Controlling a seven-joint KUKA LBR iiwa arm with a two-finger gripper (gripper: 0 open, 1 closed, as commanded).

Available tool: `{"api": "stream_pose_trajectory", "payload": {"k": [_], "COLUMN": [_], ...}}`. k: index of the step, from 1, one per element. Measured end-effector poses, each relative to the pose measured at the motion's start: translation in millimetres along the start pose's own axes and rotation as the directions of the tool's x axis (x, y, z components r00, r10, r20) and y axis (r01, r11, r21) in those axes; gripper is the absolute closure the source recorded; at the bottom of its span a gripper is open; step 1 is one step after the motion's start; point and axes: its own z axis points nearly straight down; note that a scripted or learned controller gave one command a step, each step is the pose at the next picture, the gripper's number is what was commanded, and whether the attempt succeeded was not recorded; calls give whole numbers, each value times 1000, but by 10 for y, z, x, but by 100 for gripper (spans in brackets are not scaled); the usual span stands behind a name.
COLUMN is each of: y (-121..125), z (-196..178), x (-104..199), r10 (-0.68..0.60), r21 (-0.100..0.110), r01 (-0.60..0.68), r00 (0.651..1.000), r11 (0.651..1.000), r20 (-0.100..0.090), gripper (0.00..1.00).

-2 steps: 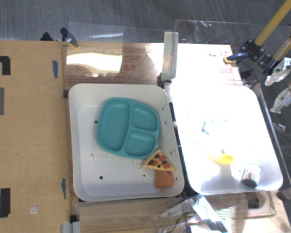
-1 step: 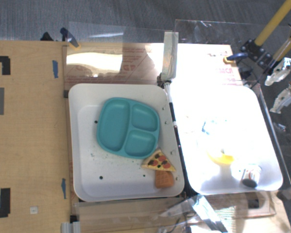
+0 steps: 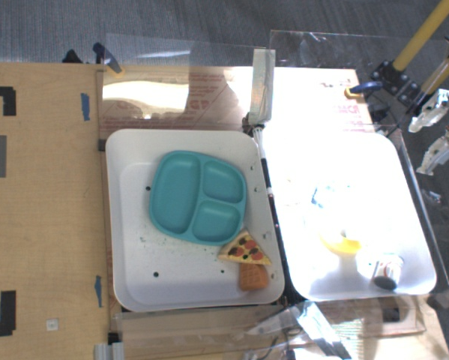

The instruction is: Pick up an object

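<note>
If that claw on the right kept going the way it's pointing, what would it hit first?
Probably the outer rim of the right bin. The gripper seems to point downward near that edge, but depth and its exact direction are unclear.

Teal divided plate (image 3: 197, 197), pizza slice (image 3: 244, 249) in left bin.

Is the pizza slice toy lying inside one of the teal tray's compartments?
No. The pizza slice lies on the left bin floor, just off the teal tray and its lower right corner, beside a brown toy.
</note>
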Motion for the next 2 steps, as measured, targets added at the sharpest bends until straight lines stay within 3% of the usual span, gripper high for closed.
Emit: {"api": "stream_pose_trajectory", "payload": {"k": [2], "y": [0], "z": [0], "x": [0], "r10": [0], "r21": [0], "r01": [0], "r00": [1000], "r11": [1000], "r20": [0], "gripper": [0]}}
